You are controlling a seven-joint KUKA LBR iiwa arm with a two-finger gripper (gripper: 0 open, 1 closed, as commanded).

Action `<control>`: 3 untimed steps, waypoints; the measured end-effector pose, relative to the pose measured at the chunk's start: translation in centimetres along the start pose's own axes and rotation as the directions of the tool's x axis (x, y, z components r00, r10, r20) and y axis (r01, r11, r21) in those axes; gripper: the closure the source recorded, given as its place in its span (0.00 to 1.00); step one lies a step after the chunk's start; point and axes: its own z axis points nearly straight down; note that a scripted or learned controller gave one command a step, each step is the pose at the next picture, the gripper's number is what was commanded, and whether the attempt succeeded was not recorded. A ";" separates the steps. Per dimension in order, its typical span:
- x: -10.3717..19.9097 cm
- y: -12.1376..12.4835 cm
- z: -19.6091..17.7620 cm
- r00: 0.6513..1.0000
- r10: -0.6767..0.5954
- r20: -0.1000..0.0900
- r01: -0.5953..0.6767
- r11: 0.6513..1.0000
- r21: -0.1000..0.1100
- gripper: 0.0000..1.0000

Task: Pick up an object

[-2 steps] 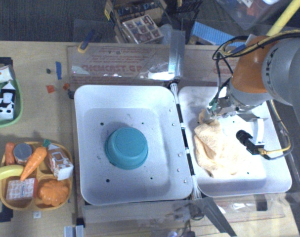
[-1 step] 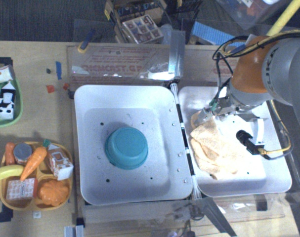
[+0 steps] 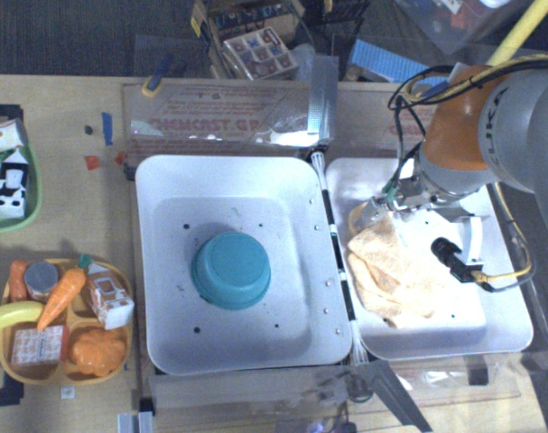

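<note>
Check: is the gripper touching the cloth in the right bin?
Cannot tell. In the camera view the gripper sits at the upper edge of the crumpled tan cloth, overlapping it from above, but the slanted look-down shows neither contact nor gap plainly.

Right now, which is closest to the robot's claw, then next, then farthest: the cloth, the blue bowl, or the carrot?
From the gripper, in the camera view:
1. Cloth, right bin, just under it.
2. Blue bowl, left bin, upside down.
3. Carrot, on the tray far left, outside the bins.
</note>
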 end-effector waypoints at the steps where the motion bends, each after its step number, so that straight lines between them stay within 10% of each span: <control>1: -0.2 0.1 -1.1 1.000 0.002 0.002 -0.002 1.000 -0.004 1.00; 2: -0.2 0.6 1.1 0.975 0.220 0.001 -0.220 0.975 0.005 1.00; 3: -0.2 0.6 1.2 0.975 0.220 0.001 -0.220 0.975 0.006 0.00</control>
